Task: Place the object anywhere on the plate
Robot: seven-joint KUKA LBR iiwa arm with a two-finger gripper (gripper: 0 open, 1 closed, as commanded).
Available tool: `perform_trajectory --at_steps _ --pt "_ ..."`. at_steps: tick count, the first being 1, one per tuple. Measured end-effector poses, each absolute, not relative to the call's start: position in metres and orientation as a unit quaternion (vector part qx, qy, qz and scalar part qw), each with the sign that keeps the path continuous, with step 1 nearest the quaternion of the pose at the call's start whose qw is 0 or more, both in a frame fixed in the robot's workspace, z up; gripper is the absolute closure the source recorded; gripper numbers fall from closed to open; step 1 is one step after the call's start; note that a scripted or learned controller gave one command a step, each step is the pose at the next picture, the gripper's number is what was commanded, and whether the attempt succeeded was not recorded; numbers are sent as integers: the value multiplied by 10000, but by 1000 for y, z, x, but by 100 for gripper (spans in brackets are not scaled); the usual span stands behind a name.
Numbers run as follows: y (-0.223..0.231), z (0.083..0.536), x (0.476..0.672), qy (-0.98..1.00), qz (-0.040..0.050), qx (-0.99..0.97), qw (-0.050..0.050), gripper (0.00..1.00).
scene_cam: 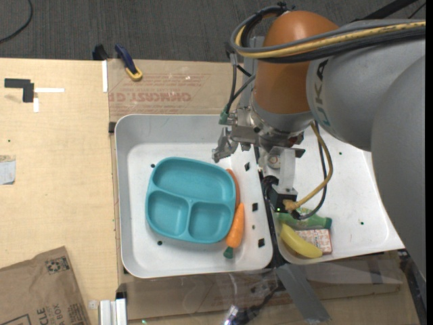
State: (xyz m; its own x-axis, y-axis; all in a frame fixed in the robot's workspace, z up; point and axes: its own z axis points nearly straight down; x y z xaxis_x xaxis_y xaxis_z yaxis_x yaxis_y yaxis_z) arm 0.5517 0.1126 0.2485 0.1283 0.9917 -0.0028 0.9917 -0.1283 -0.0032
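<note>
A teal plate with three compartments lies in the left bin. An orange carrot with a green stem end lies along the plate's right rim, between the plate and the bin's right wall. It seems to lean on the rim. My gripper hangs over the back right of the left bin, just beyond the plate's far right corner and above the carrot's far end. The wrist covers most of it, and I see nothing held in it.
In the right bin, a yellow banana, a printed packet and a green item lie at the front left corner. A blue and yellow clamp sits on the cardboard behind the bins.
</note>
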Motion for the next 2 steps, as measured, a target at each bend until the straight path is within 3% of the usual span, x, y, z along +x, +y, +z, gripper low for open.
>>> perform_trajectory --at_steps 1,2 --pt "114 198 581 -7092 25 -7050 7 0" --pt "202 92 486 -7243 1 -6894 4 0"
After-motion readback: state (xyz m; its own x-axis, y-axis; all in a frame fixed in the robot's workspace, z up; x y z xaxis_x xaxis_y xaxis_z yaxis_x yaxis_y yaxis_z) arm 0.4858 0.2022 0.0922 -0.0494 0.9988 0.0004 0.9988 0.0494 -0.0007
